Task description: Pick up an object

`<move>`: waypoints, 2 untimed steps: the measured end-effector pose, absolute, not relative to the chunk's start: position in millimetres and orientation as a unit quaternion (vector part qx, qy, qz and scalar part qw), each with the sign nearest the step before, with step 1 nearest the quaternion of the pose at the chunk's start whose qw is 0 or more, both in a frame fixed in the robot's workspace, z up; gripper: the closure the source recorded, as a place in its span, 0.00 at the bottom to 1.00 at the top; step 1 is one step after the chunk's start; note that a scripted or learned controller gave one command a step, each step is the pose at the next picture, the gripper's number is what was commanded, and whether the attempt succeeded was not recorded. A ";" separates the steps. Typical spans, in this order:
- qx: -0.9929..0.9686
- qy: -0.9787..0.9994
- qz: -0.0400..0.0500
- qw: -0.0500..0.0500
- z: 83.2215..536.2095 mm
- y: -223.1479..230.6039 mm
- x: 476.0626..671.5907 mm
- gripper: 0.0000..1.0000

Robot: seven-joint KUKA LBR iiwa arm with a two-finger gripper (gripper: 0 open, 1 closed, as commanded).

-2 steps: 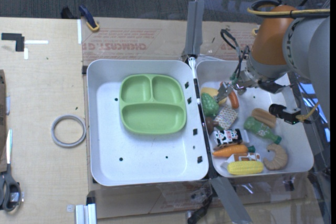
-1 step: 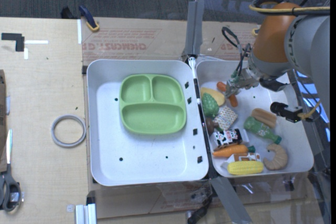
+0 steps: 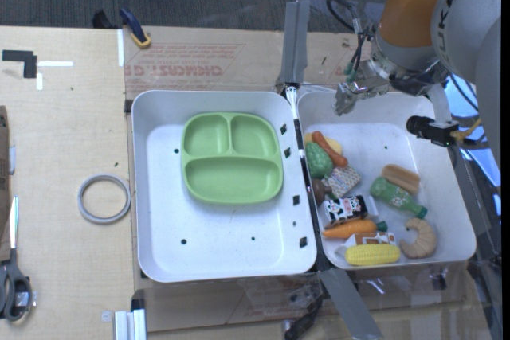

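My gripper [image 3: 349, 98] hangs over the far left corner of the right bin [image 3: 446, 163], above its bare floor and apart from the toys. Nearer the camera the bin holds a red sausage [image 3: 327, 147], a green vegetable [image 3: 318, 162], a checkered piece [image 3: 343, 181], a black-and-white cow carton [image 3: 345, 209], an orange carrot [image 3: 351, 228], a yellow corn cob [image 3: 370, 254], a croissant [image 3: 421, 237], a green bottle [image 3: 396, 198] and a bread roll [image 3: 401, 177]. Nothing shows under the gripper.
The left bin [image 3: 151, 195] holds a green divided plate [image 3: 233, 157]. On the bench to the left lie a grey tape ring [image 3: 103, 197] and scissors [image 3: 13, 287]. A blue-and-yellow clamp [image 3: 135, 26] rests at the back, by the cardboard sheet [image 3: 199, 64].
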State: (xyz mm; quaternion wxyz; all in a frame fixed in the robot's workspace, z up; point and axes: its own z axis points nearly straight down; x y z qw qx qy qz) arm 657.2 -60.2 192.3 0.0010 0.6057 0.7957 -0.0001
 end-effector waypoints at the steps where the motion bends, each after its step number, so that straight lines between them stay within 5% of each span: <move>1: 0.654 0.757 0.000 0.001 192.3 -60.5 659.0 1.00; 2: 0.731 0.683 -0.002 -0.001 190.5 -54.9 650.7 1.00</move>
